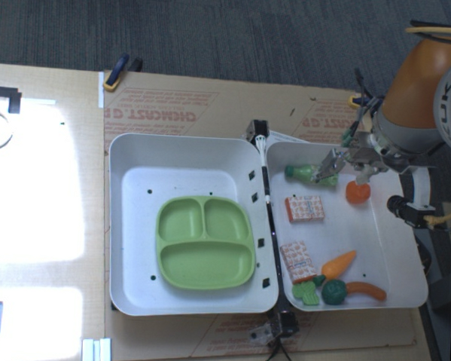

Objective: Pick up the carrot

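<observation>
The carrot, orange and tapered, lies in the front part of the right bin, pointing up to the right. My gripper hangs over the back of that bin, well behind the carrot. Its fingers are open with nothing between them. One fingertip is by a green vegetable and the other is just above an orange-red round fruit.
A long orange-red pepper, a green broccoli-like piece and a green leafy piece crowd the carrot's front side. Two small printed boxes lie to its left. The left bin holds a green divided plate.
</observation>
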### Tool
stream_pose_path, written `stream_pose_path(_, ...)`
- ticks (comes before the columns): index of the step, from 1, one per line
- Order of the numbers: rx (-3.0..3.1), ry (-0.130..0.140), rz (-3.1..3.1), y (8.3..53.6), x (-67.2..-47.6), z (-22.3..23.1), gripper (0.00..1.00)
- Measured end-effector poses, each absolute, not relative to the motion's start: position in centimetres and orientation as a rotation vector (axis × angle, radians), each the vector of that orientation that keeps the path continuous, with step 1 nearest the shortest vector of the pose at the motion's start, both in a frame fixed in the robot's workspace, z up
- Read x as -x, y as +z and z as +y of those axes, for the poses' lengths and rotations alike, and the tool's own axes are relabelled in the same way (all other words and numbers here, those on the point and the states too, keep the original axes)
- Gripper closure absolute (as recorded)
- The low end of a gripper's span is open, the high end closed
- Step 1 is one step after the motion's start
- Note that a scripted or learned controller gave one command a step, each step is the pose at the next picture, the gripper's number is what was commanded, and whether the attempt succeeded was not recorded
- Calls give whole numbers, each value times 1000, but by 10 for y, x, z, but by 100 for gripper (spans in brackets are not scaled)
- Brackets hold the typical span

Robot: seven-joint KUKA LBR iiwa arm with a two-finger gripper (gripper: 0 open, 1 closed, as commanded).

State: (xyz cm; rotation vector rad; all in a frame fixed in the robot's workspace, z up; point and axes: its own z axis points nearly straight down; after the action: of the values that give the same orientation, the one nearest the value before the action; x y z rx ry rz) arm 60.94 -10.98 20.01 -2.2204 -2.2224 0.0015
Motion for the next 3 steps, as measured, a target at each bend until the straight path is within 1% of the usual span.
stream_pose_path(1,2171,1,-2271,192,-529,-110,0)
stream_pose_path(2,2203,-6,-2254,96,-484,-121,0)
stream_pose_path(3,2211,-8,-2255,106,-486,-122,100)
